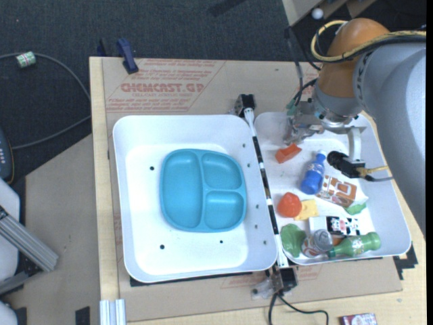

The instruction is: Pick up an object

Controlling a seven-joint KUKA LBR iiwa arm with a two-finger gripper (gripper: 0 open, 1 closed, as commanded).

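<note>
You had the gripper (298, 133) low over the right bin (389, 212), just at twelve o'clock of the small orange piece (288, 153). I couldn't tell its finger state. Centre over that piece, away from the bin's wall, before closing.

A small orange block (288, 153) lies tilted on the floor of the right bin (389, 212). It sits near the bin's upper left corner, apart from the other items.
</note>
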